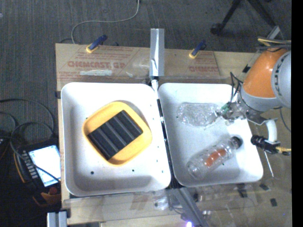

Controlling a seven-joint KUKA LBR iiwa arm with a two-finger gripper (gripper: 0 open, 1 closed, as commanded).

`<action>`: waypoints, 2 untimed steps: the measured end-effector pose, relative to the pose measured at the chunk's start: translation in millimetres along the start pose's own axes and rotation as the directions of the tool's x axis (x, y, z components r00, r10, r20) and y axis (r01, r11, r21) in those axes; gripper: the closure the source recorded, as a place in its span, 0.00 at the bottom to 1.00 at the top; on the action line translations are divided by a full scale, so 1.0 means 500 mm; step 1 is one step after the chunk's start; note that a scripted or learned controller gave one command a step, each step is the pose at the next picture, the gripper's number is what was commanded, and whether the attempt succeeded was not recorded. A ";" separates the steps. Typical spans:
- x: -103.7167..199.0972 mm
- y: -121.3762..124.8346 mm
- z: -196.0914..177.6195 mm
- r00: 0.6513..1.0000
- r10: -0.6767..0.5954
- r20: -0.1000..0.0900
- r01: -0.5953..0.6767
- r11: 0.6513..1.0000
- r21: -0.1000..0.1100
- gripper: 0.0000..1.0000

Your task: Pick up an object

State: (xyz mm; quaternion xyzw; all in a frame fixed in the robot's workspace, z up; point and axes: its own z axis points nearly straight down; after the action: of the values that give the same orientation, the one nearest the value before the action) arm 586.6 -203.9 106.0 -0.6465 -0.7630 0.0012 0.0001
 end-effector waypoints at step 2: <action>0.086 0.171 0.029 0.998 -0.057 0.002 0.057 0.998 0.019 0.00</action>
State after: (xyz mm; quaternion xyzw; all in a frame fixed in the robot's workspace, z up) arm 663.8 -147.4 91.3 -0.6244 -0.7810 0.0091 0.0053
